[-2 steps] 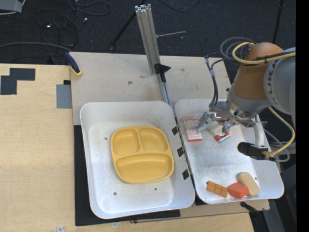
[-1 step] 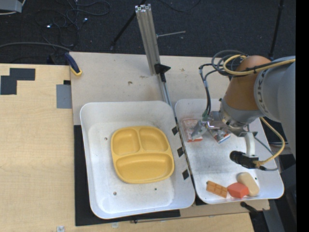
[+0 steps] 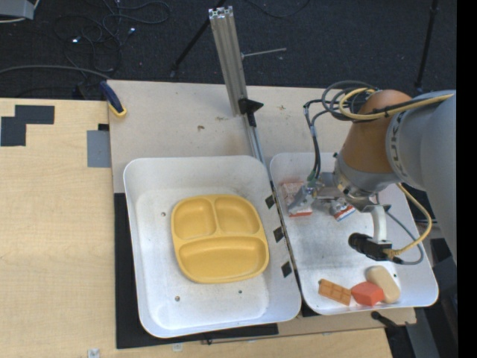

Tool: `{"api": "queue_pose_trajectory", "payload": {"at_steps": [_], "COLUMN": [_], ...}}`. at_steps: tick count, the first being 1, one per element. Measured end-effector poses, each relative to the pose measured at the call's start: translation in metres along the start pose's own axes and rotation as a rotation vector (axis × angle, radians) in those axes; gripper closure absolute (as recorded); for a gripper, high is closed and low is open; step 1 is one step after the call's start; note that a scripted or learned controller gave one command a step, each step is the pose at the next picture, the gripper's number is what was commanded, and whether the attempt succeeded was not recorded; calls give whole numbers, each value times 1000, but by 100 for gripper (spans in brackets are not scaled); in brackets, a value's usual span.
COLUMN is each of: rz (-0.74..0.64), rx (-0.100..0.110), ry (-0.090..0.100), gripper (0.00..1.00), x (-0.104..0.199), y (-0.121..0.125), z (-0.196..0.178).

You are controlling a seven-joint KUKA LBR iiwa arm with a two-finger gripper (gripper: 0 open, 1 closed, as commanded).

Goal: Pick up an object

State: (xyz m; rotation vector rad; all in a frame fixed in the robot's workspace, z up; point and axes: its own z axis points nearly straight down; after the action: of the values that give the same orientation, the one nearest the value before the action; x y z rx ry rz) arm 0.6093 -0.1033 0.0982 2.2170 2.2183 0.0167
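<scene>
Lifting is not yet being shown: the hand (image 3: 322,200) is being lowered at the right bin's (image 3: 417,293) far left corner over a small red-and-white object (image 3: 299,209); finger state cannot be told.

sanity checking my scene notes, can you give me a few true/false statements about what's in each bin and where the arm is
1. The yellow divided plate lies in the left bin. True.
2. The plate has three compartments. True.
3. The arm reaches over the left bin. False: it is over the right bin.
4. The red piece sits on the plate. False: it lies in the right bin's near corner, beside an orange block and a beige piece.
</scene>
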Motion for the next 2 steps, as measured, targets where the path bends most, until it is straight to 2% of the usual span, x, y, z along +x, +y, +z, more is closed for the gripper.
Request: {"api": "queue_pose_trajectory", "payload": {"at_steps": [1, 2], "rz": [2, 0], "rx": [-11, 10], "ry": [0, -5], "gripper": [100, 100], "x": [0, -5], "y": [3, 5], "z": [-13, -56]}}
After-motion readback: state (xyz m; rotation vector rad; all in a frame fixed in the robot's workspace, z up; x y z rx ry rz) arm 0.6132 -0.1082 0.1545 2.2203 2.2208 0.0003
